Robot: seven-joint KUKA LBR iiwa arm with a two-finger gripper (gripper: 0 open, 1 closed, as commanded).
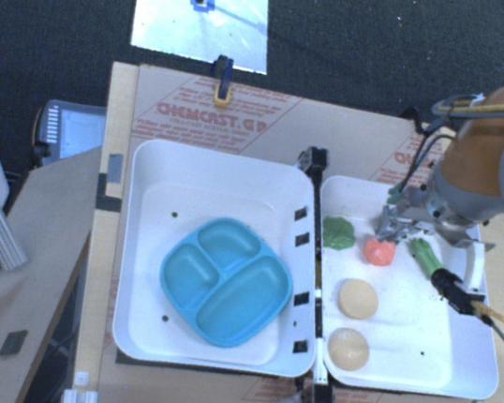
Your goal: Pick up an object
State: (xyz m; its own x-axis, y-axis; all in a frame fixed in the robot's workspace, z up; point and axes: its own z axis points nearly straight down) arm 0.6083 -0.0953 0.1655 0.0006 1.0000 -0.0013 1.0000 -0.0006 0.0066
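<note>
In the right bin (464,362) lie a green leafy piece (339,232), a salmon-red round object (379,252), a green stick-shaped object (425,256) and two pale beige round objects (358,299) (348,349). My gripper (394,225) hangs at the bin's far side, directly above the red object and close to it. The arm's grey wrist and orange band (489,139) come in from the right.
The left bin (134,319) holds a blue divided plate (225,280). A black clip (314,160) sits at the far end of the wall between the bins. Cables run along the right bin's right side (489,319).
</note>
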